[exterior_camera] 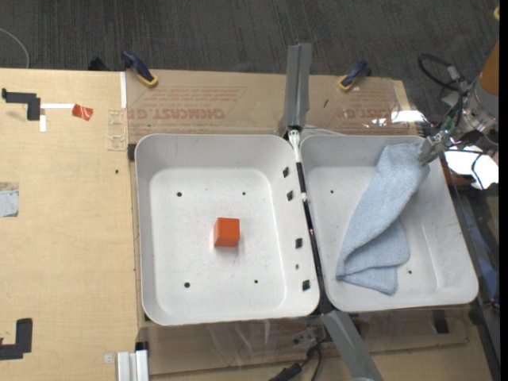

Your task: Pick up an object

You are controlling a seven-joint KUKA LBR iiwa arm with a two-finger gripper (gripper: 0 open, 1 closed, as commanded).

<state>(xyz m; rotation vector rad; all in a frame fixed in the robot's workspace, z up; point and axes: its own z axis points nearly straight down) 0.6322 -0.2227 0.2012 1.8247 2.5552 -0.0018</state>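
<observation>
Gripping the blue towel (381,221) by its top corner, gripper (429,148) fingers closed, right bin's (444,292) far-right corner. Orange cube (227,232) mid left bin (159,236).

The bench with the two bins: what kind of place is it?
Probably a robotics lab test bench: two white bins on clamped cardboard, a robot gripper lifting a blue-grey cloth, and an orange block as test objects.

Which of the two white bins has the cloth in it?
The right bin, nearest the arm, holds the light blue cloth. The left bin holds an orange cube.
</observation>
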